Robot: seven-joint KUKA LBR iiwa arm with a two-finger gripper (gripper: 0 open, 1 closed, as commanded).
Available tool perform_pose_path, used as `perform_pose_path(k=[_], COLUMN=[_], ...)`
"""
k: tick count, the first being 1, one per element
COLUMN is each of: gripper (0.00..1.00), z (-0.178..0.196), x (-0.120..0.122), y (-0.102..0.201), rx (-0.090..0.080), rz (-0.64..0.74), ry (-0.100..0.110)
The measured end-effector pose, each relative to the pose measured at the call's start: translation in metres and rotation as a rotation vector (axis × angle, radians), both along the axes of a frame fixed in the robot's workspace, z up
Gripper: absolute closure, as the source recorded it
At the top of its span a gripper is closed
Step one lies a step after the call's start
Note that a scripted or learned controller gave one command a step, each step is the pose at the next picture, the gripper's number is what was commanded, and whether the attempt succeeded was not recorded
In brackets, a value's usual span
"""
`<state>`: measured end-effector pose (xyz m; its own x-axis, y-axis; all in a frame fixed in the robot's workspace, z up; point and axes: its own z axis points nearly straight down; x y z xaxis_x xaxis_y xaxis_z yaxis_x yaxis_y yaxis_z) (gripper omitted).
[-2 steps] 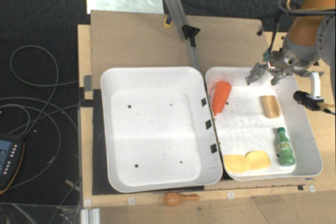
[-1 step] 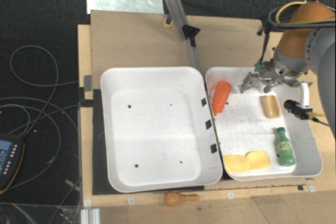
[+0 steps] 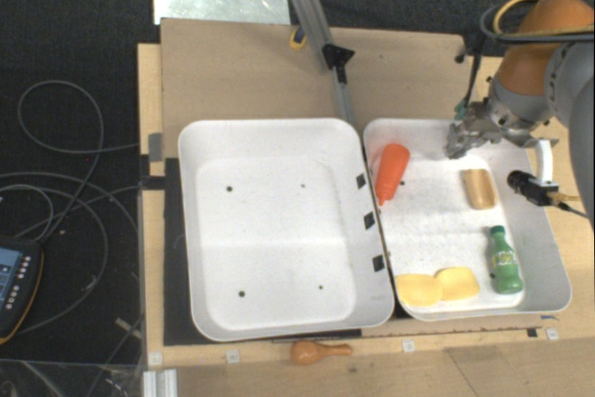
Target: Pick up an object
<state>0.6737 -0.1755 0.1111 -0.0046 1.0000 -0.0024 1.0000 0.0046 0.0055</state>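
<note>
Dark carpet all round, cables looping at the left, a plywood bench in the middle carrying two shallow white bins. Using the right bin as landmark: left bin touching its left wall, nothing visible inside. Within the right bin, an orange carrot leaning on the left wall at the far end; a tan bread-like block right of centre, far half; a green bottle lying down towards the near right corner; two yellow pieces touching each other along the near wall. Outside, just past the near left corner, an orange toy on the bench edge. Gripper low over the bin's far end, just beyond the tan block, nothing seen between its tips; whether spread or closed, cannot tell from up here. Nearest candidate: the tan block, probably light and firm, best pinched across its narrow sides. Bottle likely smooth and prone to roll, so across the body if chosen. Carrot hard against the wall, awkward for one side of the grasp.
</note>
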Motion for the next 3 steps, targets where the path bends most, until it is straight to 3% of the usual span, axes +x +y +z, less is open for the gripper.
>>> perform_pose_path(k=[3], gripper=[1.0], z=[0.18], x=[0.0], y=[0.009], rx=[0.0], rz=[0.002], ry=[-0.004])
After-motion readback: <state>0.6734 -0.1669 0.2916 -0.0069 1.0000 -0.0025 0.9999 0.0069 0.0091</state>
